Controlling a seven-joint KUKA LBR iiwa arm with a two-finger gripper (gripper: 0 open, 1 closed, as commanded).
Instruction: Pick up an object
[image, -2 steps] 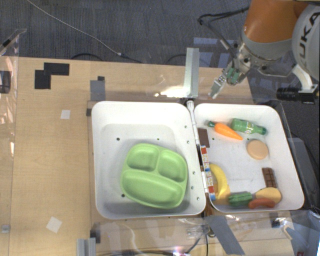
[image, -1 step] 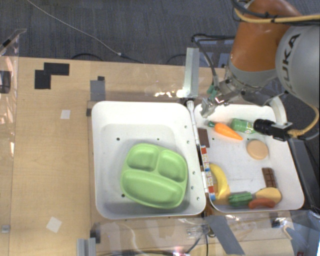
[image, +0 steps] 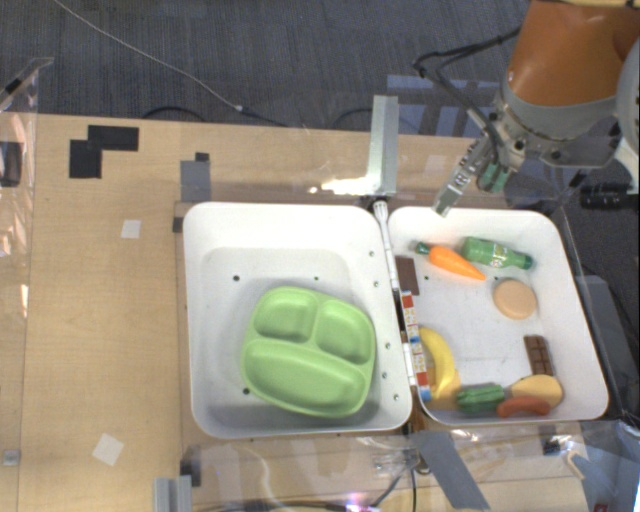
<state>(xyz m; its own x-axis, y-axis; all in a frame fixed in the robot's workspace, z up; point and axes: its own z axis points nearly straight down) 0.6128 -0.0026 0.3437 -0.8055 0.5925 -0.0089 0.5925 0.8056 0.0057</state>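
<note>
The gripper (image: 452, 195) hangs over the right bin's (image: 570, 250) back edge (whether clenched or released, I cannot tell). A carrot (image: 455, 262) lies below it.

Two bins sit side by side on the counter (image: 100, 330), their inner walls touching. The left bin (image: 205, 300) holds a divided plate (image: 308, 350), lying toward 5 o'clock of its floor. In the right bin (image: 570, 290), a bottle (image: 497, 254) lies at 12 o'clock with a carrot (image: 456, 262) touching it at its 8 o'clock. A round disc (image: 516, 299) sits at 2 o'clock of the bin's middle. A banana (image: 440, 364) lies at 8 o'clock near the dividing wall, a small bar (image: 538, 352) at 4 o'clock. Along the 6 o'clock wall several pieces cluster (image: 505, 397). The pincer (image: 470, 180) hangs past the right bin's 11 o'clock rim
</note>
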